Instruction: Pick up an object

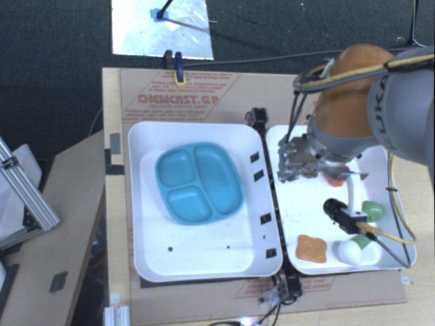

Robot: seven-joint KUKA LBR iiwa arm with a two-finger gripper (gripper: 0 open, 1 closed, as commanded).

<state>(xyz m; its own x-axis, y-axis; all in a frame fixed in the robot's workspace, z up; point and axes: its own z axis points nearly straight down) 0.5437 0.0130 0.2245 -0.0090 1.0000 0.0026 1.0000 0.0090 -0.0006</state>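
End effector [293, 163] centre-right of frame, openness unreadable. Risk: empty grab over bare shallow white bin [293, 212]; flat orange piece [311, 248] well apart.

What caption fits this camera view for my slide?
Robot hand over the right bin, an orange piece at its front; blue divided plate in the left bin.

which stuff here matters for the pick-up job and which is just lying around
In the job:
- pincer, over the right bin
- that bin's orange piece, white egg and green piece

Probably just lying about:
- blue divided plate in the left bin
- clamp on the board's far edge
- silvery sheet beyond it
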